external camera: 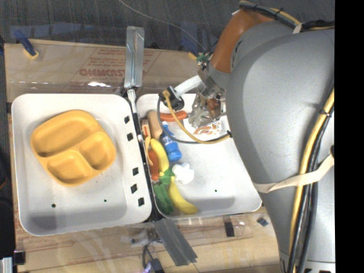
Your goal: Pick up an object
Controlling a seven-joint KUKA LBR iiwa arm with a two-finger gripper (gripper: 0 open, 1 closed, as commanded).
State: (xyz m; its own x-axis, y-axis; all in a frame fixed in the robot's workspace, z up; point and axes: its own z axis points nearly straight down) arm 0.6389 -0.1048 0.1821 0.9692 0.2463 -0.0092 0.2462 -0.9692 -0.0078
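Note:
The right bin (224, 178) holds a heap of toy food along its left wall: a tan bread roll (154, 124), a blue bottle (170, 147), a yellow banana (181, 201), a green piece (162, 187), a white piece (183, 174) and an orange carrot-like piece (173, 116). My gripper (203, 114) hangs low over the back of this bin, just right of the orange piece, with a yellow cable looped beneath it. The grey arm hides the bin's right side. I see nothing between the fingers.
In the left bin (34, 209) lies a yellow divided plate (73, 145). A metal divider strip (134, 56) rises between the bins at the back. Cardboard lines the bench behind the bins. The right bin's front middle floor is bare.

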